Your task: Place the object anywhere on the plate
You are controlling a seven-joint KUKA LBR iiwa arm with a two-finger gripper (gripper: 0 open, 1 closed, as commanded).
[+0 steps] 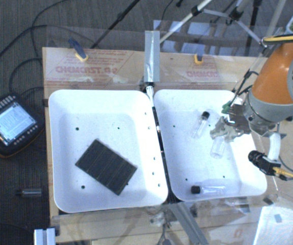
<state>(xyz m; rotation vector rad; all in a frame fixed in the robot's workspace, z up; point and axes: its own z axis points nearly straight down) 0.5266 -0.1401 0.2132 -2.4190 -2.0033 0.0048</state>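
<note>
Nearest, by the front wall of the right-hand shallow white bin (248,188), lies a clear plastic vial with a black cap (208,189), on its side: the near vial. The left-hand shallow white bin (59,137) holds the dark grey ribbed rectangular plate (106,166), flat, turned at an angle, well apart from every vial. Further back, a second clear vial (218,148), the middle vial, is faint against the white floor just below the metal two-finger gripper (222,132) of the grey and orange arm (274,86). I cannot tell whether the gripper is open or closed, nor whether it touches the middle vial; no hold can be logged. Beyond it lies the far vial (200,125), clear with a black cap. Count: three vials, all in the right bin; one plate; two bins; one arm; two clamps at the back edge, a blue and yellow one (78,50) and a yellow one (199,59). Risks, as judged: the vials are round, smooth and likely light, so an off-centre pinch could squirt one sideways or roll it toward the wall. The carry must cross the raised rims between the bins; a weak hold could drop the vial there. Released on the ribbed plate, it could roll off.
</note>
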